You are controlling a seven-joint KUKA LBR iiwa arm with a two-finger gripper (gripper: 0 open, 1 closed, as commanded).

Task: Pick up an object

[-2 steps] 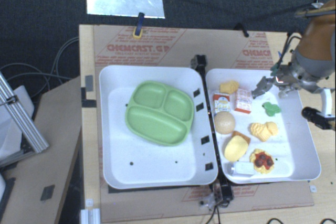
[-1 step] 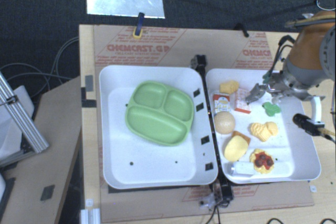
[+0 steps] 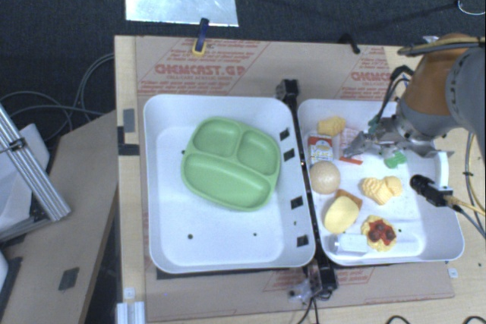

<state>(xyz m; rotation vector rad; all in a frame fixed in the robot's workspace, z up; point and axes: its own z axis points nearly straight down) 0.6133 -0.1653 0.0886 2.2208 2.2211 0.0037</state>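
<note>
Nearest the camera, along the front of the right-hand bin, lie a flat white packet and a small pizza-like toy with red topping. Just behind them sit a yellow, pear-shaped piece with an orange slice at its top, a round beige ball and a lumpy yellow cluster. Farther back are a red-and-white carton and another yellow lump near the bin's rear wall. A small green item lies toward the right side, just beside the arm's wrist.

The pincer reaches in from the right and hangs low over the middle of this bin, its tips pointing left toward the carton. Its fingers look drawn close together, and nothing can be seen between them; whether they touch the bin floor cannot be told.

The left-hand bin holds a green three-compartment tray, lying flat and turned slightly askew. Both bins rest on a cardboard-covered bench.
</note>
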